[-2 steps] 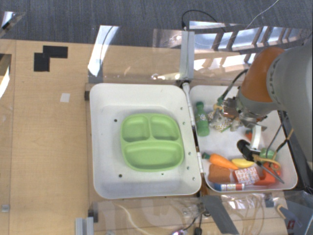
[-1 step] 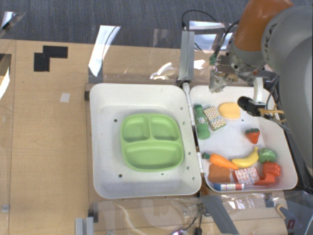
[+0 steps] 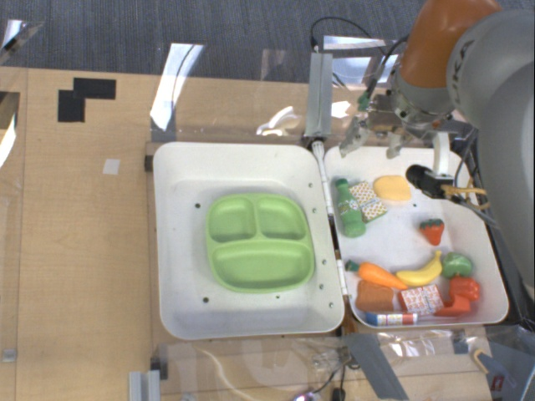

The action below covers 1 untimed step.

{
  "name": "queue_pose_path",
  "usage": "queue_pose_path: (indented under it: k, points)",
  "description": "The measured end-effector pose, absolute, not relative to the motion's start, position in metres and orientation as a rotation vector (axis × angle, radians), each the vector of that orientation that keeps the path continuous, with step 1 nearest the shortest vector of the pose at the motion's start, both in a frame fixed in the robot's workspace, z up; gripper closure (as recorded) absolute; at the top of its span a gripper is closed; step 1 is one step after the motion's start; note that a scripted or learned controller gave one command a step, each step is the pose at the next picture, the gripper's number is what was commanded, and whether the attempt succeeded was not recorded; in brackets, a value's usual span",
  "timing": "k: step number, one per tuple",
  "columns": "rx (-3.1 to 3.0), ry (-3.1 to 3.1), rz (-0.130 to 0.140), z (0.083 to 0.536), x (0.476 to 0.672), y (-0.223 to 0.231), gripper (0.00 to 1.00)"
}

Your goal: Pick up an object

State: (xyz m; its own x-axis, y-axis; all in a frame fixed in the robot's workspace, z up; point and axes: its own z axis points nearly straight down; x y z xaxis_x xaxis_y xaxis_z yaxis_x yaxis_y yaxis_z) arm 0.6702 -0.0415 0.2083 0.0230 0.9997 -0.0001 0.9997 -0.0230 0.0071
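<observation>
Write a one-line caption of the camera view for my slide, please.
KUKA arm's gripper hovers over the right bin of toy food; a green divided plate lies in the left bin.

Below me I see the left white bin, shallow, with rounded corners and small dark holes in its floor. A light green divided plate lies flat near its middle, two small compartments on the far side and one long one on the near side. The bin rests on a pale wooden bench. A black stepped mark sits on the bench's far left part, with a small grey square nearer the bin. A grey metal post stands just beyond the bin's far right corner. Something shiny, perhaps clear plastic sheet, leans behind the bin. Dark grey carpet lies beyond the bench.
</observation>
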Motion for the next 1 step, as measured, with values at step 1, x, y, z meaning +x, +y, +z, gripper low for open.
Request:
queue_pose_path:
  k: [1]
  points:
    - [2.353, 2.071, 0.012, 0.0883, 0.6253, -0.0831, 0.00]
